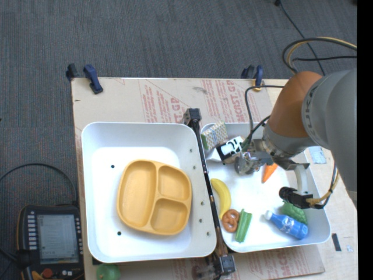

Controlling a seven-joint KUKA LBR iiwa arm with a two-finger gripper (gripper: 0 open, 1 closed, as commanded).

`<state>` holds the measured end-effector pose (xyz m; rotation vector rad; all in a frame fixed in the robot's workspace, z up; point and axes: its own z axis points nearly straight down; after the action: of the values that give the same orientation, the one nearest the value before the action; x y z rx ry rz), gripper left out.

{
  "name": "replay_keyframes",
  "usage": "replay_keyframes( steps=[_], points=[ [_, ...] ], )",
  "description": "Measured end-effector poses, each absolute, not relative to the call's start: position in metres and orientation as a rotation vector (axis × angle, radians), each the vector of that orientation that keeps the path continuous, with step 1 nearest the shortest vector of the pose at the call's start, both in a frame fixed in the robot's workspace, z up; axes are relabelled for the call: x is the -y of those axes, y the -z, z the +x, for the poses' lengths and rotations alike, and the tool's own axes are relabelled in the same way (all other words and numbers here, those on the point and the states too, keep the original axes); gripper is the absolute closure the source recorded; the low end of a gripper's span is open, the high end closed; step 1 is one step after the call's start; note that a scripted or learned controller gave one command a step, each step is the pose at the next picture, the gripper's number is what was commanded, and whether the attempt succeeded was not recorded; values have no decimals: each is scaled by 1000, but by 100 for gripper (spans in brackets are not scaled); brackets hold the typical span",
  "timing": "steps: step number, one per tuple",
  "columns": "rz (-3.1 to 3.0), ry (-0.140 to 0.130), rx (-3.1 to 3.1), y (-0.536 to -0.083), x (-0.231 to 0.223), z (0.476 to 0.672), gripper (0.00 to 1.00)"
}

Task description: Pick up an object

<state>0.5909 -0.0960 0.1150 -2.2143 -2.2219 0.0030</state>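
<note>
bins (140, 134): smooth white plastic, slight sheen | divided plate (154, 196): matt yellow plastic | surface (151, 101): printed cardboard, dull | floor (145, 28): grey carpet, rough ribbed weave | arm (326, 112): smooth grey shell, glossy orange band | bottle (287, 224): shiny blue plastic | banana (221, 195): smooth yellow

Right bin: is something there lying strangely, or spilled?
Nothing is spilled. In the right bin, the banana, pretzel, green stick, blue bottle and carrot lie loosely scattered. A green ball sits outside, below the left bin.
</note>
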Motion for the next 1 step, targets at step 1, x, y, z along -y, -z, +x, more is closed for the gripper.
replay_keyframes(
  steps=[1],
  points=[
    [-2213, -5, 2223, -115, 96, 591, 0]
  ],
)
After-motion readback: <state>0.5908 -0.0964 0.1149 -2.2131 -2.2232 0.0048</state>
